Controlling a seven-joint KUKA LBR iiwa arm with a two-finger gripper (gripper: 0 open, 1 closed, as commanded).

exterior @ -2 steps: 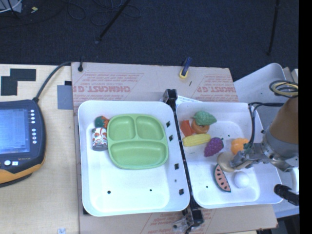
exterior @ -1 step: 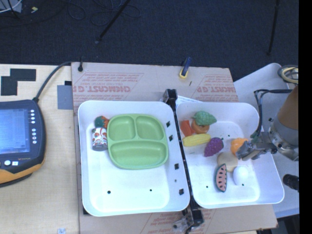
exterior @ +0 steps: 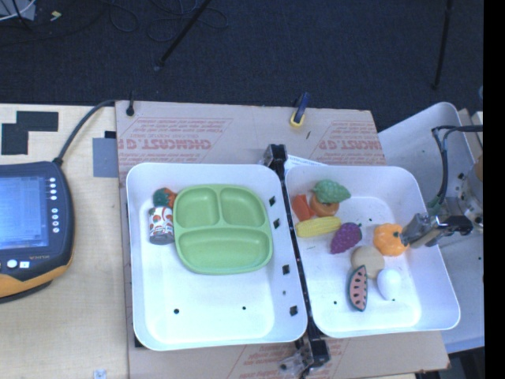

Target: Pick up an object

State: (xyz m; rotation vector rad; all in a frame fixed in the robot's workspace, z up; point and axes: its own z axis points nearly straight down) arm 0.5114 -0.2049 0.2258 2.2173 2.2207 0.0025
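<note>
Pincer (exterior: 412,234): low at the right bin's (exterior: 430,302) right side; cannot tell its state.
Orange fruit (exterior: 388,239): just left of the pincer, touching or nearly so.
Egg (exterior: 389,283): below the orange fruit.
Purple grapes (exterior: 346,237): left of it.

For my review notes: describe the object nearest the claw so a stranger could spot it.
Look in the right-hand white bin, near its right wall where the claw reaches in. Beside the claw lies a small round orange fruit, the only plain orange ball, above the white egg.
</note>
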